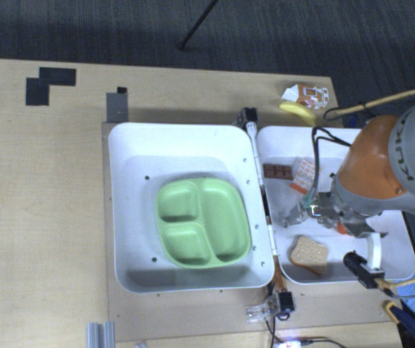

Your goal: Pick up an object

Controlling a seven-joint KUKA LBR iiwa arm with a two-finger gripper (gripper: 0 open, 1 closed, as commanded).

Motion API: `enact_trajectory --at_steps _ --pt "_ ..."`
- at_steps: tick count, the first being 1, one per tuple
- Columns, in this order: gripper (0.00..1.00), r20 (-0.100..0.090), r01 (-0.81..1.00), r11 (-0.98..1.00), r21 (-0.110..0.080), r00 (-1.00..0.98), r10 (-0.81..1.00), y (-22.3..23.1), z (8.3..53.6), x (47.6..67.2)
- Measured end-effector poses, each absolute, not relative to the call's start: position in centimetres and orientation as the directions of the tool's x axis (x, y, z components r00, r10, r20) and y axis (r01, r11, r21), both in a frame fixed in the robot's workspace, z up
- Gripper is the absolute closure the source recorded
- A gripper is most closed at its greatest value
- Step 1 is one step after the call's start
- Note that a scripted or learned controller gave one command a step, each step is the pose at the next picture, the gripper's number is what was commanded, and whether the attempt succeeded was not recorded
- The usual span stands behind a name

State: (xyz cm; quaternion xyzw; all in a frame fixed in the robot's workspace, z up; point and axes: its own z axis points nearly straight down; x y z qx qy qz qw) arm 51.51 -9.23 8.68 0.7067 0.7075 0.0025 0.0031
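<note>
You had the arm [381, 169] reaching into the right bin [403, 256] from three o'clock, its gripper [305, 210] low near the bin's centre; whether the fingers were spread or closed I could not tell. Beside it, the left bin [131, 216] held a green divided tray [202, 221]. The likeliest pick, a slice of toy bread [309, 254], lay at six o'clock in the right bin, and it looked light, slightly squashy and best pinched across its flat sides.

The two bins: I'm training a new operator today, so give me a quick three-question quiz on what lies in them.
1. True or false: the green tray lies in the right bin.
2. Which lies nearest the right bin's front wall? A) bread slice B) brown bar C) green tray
3. Fill in: the green tray has ___ compartments.

Key: 1 false, it lies in the left bin; 2 A; 3 three.
</note>
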Motion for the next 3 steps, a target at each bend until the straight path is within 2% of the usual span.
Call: enact_trajectory --at_steps 1,2,3 --pt "1.0 -0.001 1.0 0.003 0.014 -0.003 1.0 -9.2 9.8 51.8" --pt "0.0 -0.001 1.0 0.003 0.014 -0.003 1.0 -9.2 9.8 51.7" --pt "0.0 -0.002 1.0 0.002 0.014 -0.002 1.0 -8.8 8.7 49.1"
